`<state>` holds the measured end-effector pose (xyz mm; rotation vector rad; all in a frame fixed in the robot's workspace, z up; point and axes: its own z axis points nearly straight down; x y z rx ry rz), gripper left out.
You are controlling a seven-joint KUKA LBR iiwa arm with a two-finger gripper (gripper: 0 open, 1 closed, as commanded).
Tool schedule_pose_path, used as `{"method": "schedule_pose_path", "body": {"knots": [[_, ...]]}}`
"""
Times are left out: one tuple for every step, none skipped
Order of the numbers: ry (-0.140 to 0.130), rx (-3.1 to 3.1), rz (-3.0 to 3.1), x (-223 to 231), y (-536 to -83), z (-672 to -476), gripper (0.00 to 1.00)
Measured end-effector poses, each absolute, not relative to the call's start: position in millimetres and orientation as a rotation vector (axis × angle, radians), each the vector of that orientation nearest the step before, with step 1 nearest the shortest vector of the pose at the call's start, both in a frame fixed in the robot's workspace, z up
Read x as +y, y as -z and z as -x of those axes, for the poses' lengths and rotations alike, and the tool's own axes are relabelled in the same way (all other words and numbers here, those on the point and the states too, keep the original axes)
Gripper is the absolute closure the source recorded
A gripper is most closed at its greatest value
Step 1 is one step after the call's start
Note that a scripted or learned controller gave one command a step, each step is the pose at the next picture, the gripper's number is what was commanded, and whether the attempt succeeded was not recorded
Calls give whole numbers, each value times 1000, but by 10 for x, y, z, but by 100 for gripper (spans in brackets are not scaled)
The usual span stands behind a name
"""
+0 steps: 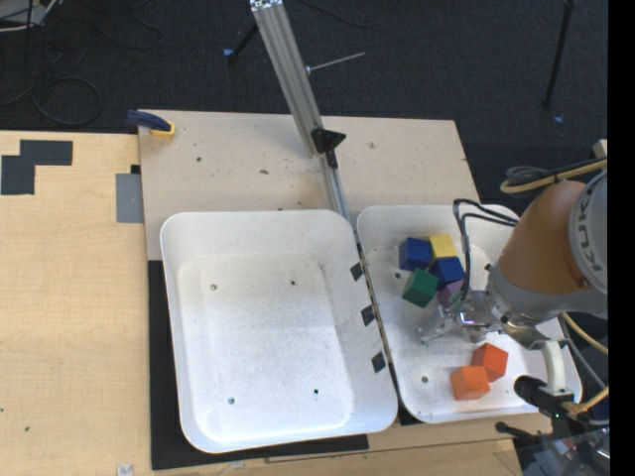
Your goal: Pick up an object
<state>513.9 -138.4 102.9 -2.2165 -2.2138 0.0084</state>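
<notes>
The claw [444,323] sits low in the right bin [397,385], its grip impossible to read. Just beyond it cluster green [420,287], blue [415,253] and yellow [443,245] cubes; two orange cubes [479,372] lie toward the near edge. The left bin [189,266] adjoins, both on a speckled bench [238,162] over dark carpet [427,38].

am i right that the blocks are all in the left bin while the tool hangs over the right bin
Not quite. The camera view shows the blocks in the right bin, not the left bin. The tool does hang over the right bin.
</notes>
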Motion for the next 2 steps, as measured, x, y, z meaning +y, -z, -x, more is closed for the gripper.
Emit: {"method": "schedule_pose_path", "body": {"knots": [[-1,-2218,2220,-1384,-927,-5143,0],[0,-2210,2225,-1393,-1026,-5139,100]]}}
